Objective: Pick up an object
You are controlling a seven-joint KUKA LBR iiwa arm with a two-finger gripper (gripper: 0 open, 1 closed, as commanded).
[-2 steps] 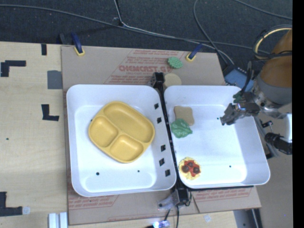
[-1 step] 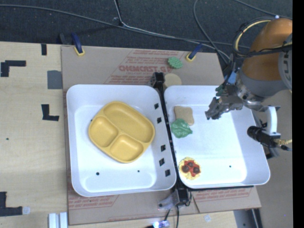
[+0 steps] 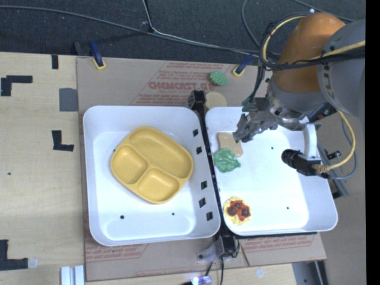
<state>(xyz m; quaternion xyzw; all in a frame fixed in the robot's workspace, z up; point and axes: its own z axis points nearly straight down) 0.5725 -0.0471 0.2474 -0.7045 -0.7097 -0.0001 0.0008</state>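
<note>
A tan piece in the right bin is being approached by the hand.

The hand [image 3: 244,132] is being held low over the upper left part of the right bin [image 3: 309,215], its tip poised just beside the tan, bread-like piece [image 3: 228,142]; whether it is released or clenched cannot be told from this slant. To do the step well, it is judged that the hand should be centred squarely over the tan piece and lowered until that piece is being straddled on both sides, with the green leafy piece [image 3: 226,160], lying touching it on the near side, being kept out of the closing path. A round piece with red topping [image 3: 237,209] is lying well apart near the front wall. A yellow divided tray [image 3: 152,164] is resting in the left bin [image 3: 101,177].
</note>
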